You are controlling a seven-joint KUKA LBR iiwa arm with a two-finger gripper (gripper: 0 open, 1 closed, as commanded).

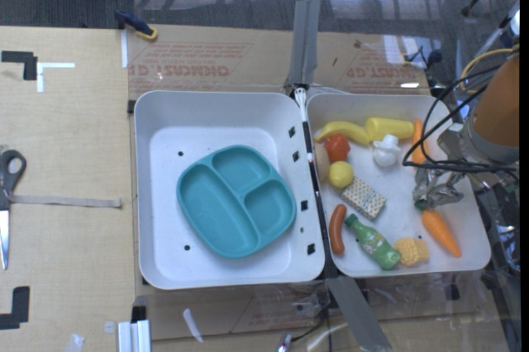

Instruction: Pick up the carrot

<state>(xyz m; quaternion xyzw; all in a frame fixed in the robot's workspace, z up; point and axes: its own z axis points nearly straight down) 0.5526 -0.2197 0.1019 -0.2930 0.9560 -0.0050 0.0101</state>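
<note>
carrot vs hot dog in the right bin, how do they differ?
Colour: the carrot is orange, the hot dog is red-brown. Shape: the carrot tapers to a point, the hot dog is rounded at both ends. Place: the carrot lies near the bin's right wall beside the gripper, the hot dog near the left wall. Both lie flat.

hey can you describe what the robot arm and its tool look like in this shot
The arm enters from the right edge, showing a broad orange band above a grey wrist section. Black and yellow cables loop around it. The tool is a small metallic grey assembly with thin silvery fingers, mounted below the wrist over the right bin.
</note>
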